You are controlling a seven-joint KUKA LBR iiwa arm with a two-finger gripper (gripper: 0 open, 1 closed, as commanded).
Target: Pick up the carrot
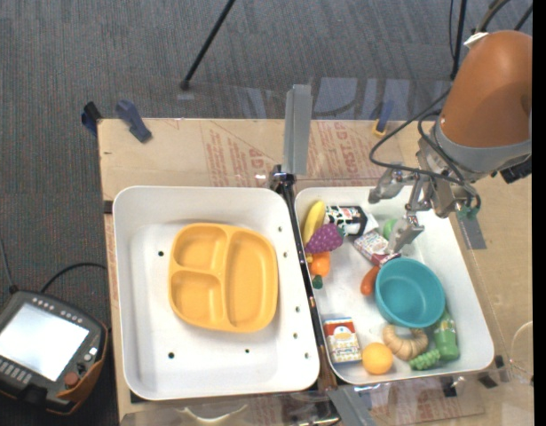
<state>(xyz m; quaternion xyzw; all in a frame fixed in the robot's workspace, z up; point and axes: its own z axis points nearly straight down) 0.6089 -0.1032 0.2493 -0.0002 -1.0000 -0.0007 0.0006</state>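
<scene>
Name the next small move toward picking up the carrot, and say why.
Probably shift the gripper toward the bin divider, then lower. It hovers near the right bin's far edge, above a pink packet, while the carrot lies by the divider, just below the purple grapes.

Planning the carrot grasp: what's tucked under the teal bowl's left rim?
An orange-red piece, likely the carrot, pokes out from beside the teal bowl. One end is visible; the rest is covered by the bowl, so its length can't be judged.
</scene>
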